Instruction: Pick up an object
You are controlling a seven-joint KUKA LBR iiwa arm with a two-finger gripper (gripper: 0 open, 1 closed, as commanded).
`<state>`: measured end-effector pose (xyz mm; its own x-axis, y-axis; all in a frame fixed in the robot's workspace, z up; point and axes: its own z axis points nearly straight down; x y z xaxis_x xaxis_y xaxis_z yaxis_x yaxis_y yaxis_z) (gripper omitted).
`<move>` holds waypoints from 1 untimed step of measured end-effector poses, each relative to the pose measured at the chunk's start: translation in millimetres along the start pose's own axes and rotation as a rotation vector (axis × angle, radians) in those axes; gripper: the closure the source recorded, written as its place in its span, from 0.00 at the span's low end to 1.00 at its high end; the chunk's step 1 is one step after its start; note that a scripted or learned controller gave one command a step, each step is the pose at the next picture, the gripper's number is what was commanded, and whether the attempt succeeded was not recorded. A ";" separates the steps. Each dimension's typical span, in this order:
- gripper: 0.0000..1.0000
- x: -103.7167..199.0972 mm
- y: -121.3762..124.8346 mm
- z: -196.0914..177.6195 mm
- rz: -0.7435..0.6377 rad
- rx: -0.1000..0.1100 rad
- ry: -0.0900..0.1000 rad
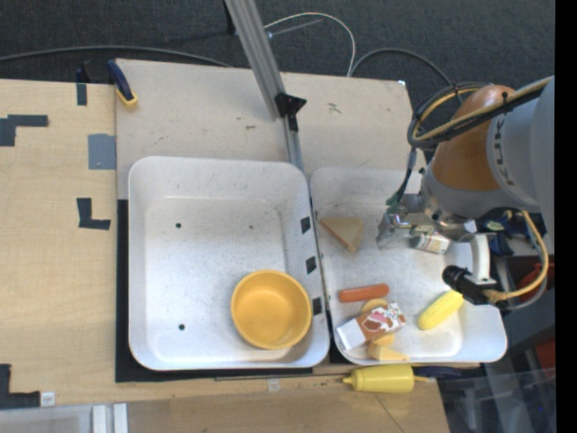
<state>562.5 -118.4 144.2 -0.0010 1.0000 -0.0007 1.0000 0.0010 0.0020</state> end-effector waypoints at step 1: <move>1.00 6.7 -6.3 -49.1 -0.001 -0.001 0.000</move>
<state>556.1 -111.6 193.3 -0.0020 1.0000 -0.0005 1.0000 0.0020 0.0030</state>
